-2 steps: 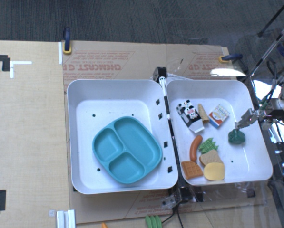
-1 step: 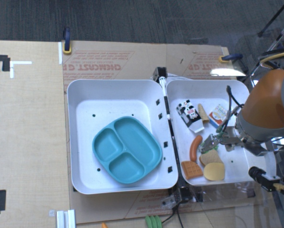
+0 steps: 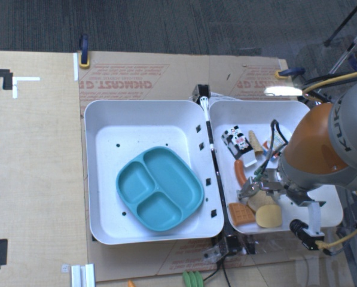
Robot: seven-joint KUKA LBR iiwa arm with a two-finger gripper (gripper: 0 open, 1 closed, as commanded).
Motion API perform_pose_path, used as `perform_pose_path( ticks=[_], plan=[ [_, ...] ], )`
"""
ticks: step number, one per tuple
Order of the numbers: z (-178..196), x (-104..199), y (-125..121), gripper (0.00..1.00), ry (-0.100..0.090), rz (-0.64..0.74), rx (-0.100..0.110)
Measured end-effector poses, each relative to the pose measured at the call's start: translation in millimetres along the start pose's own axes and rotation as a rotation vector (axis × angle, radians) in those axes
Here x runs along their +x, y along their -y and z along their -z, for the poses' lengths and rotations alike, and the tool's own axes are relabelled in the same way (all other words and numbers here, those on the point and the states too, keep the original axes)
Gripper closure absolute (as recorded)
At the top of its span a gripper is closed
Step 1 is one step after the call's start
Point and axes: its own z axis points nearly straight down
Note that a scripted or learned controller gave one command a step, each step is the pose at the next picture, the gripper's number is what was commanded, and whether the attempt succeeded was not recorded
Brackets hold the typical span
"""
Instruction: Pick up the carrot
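Two shallow white bins; your two-finger metal gripper (image 3: 248,191) hangs low in the right-hand bin (image 3: 226,115). Whether its jaws are spread or pressed together cannot be told. The slim orange-red carrot (image 3: 241,171) lies just above and left of the jaws, apart from them. Below the jaws sit a waffle-patterned tan cracker (image 3: 240,214) and a pale round bun (image 3: 268,216). Centre over the carrot's middle, straddle its narrow width, and avoid the black-and-white toy cow (image 3: 238,140).

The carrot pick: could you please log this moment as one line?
arm over right bin | end effector beside carrot | carrot lying in bin | tray in left bin
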Motion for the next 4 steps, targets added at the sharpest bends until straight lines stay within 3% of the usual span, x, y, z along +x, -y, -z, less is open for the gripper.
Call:
perform_pose_path(
  ticks=[1, 2, 3, 4],
  plan=[
    [6.1, -0.5, -1.5, 1.0, 0.001, -0.007, 0.001],
    [5.9, -0.6, -1.1, 0.0, 0.0, -0.007, 0.003],
    [0.3, -1.2, 0.6, 0.0, 0.0, -0.121, 0.0],
    [0.8, -7.4, -0.7, 0.0, 0.001, 0.491, -0.002]
  ],
)
